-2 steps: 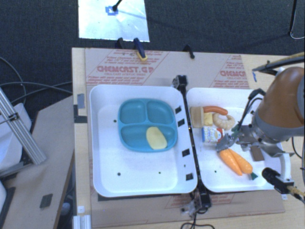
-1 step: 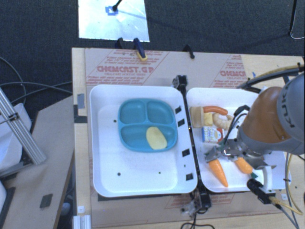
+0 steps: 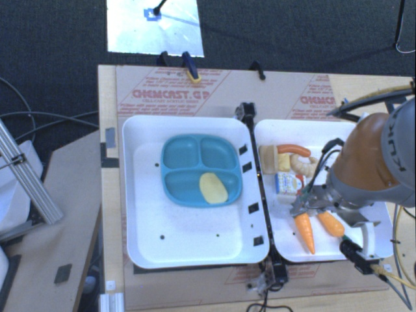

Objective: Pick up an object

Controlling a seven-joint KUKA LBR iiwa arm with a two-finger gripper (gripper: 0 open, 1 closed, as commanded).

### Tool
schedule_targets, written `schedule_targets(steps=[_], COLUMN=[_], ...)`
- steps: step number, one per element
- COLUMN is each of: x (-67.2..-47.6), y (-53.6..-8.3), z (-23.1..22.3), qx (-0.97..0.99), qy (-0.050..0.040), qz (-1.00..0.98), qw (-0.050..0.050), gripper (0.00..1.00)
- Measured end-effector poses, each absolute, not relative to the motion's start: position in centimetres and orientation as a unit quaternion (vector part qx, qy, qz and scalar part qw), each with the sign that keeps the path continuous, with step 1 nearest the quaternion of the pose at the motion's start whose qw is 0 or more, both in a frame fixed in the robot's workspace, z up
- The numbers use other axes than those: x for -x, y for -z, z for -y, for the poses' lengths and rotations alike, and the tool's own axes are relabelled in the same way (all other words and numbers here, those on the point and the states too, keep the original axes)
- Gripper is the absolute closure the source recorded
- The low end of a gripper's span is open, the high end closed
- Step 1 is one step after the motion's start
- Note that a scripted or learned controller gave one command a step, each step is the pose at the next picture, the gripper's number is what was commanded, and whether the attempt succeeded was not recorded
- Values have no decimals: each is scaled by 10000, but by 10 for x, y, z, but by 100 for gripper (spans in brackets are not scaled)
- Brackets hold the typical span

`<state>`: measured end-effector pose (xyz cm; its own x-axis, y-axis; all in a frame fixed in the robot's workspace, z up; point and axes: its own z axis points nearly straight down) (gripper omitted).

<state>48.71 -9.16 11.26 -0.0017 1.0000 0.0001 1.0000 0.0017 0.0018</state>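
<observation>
With nothing yet lifted, the gripper (image 3: 303,206) hovers over a carrot (image 3: 305,232) near the right bin's (image 3: 283,252) front edge, its jaw opening impossible to tell.

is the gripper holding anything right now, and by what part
Cannot be told: the gripper sits just above the top end of a carrot, its tips too dark to read.

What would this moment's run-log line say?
gripper: low in right bin, above carrot | grasp: cannot tell | blue plate: left bin, holds yellow piece
</observation>
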Motion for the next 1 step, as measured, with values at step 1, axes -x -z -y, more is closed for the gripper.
schedule_targets(steps=[1], x=[-578], y=[-212], z=[36], qx=[-7028], qy=[-67], qz=[-7114], qw=[57], gripper=[100])
